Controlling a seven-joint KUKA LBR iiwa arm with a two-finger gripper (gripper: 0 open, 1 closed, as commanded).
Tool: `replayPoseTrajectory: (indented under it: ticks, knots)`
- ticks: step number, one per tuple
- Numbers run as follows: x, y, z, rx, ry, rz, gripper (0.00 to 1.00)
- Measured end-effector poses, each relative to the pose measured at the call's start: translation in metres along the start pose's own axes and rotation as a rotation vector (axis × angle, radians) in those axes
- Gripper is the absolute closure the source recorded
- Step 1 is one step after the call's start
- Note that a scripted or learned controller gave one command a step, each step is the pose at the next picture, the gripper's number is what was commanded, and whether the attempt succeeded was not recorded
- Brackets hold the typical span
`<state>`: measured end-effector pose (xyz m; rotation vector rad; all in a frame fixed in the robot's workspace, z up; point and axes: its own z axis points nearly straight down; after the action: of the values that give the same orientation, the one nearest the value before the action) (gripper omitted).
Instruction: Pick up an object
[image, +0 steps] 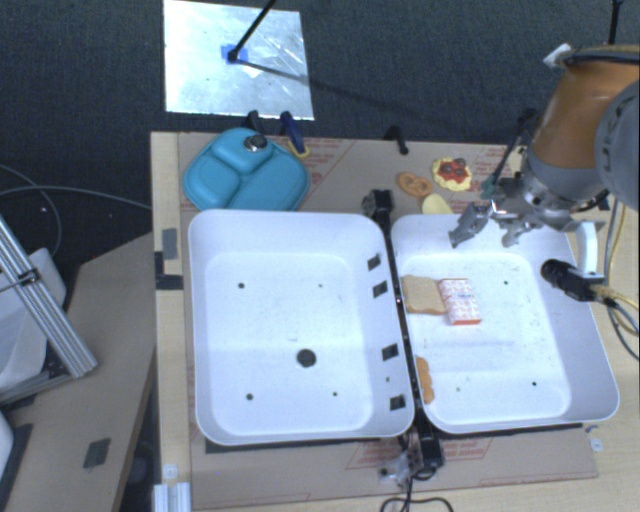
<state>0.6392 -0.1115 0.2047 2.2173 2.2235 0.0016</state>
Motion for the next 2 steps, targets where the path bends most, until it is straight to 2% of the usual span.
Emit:
replayPoseTrajectory:
  ticks: [1, 2]
  knots:
    - [0.011, -0.104, 0.100, 0.017, 0.004, 0.004, 0.00]
    - [0.081, -0.046, 0.015, -0.012, 0.002, -0.010, 0.00]
